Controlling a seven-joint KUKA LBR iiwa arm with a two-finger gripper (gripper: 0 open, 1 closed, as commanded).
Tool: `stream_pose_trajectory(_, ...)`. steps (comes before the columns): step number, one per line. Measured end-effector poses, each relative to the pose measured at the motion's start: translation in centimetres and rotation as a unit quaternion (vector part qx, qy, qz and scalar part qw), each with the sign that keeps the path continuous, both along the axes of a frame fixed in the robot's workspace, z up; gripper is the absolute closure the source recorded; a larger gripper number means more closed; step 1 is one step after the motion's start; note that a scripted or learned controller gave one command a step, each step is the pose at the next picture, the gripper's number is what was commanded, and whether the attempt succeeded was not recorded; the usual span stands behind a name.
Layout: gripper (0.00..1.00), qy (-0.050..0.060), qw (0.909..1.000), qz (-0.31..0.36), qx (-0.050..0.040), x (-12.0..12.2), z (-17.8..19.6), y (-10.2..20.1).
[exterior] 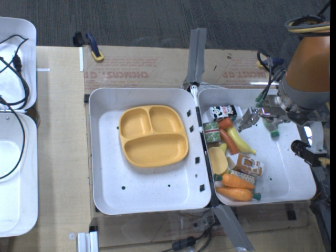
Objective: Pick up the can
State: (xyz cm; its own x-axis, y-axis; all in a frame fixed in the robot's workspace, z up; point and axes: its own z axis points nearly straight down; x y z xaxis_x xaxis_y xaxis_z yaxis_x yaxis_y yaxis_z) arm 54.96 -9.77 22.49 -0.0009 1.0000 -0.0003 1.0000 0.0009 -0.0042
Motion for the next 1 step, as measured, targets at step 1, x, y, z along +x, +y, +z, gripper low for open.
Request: stream_pose_trajectory(1, 0.00, 0.000, 0.9997, -0.026, 0.0004, -7.30, -10.14, -3.12)
